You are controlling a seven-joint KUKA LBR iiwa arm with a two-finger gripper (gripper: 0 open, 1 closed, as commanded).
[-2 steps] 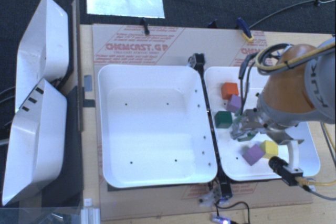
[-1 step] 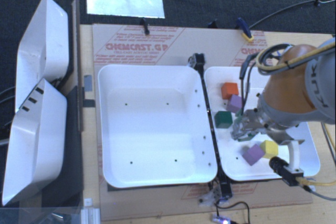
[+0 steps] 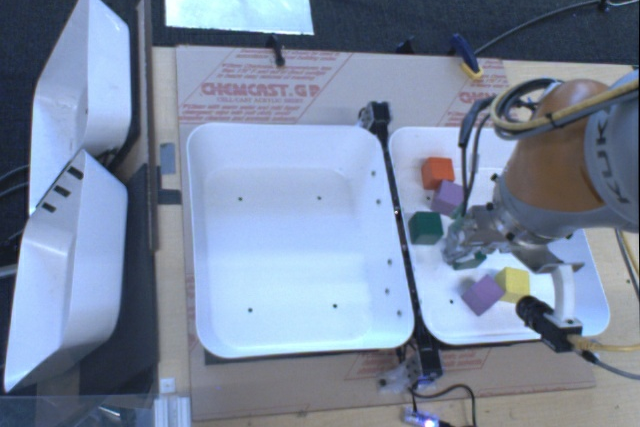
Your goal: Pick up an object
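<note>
Hovering fingers (image 3: pixel 463 250), spread unclear, low in the right bin (image 3: pixel 596 300) beside the green block (image 3: pixel 425 227).

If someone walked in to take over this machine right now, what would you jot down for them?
End effector: low in the right bin, over the blocks; I cannot tell whether it grips anything.
Blocks, all in the right bin: orange at the top, purple just below it, dark green to the left, another purple and a yellow nearer the front.
Left bin: nothing placed there.
Done: arm has reached the blocks.
Left: get one clearly gripped and lifted.
</note>
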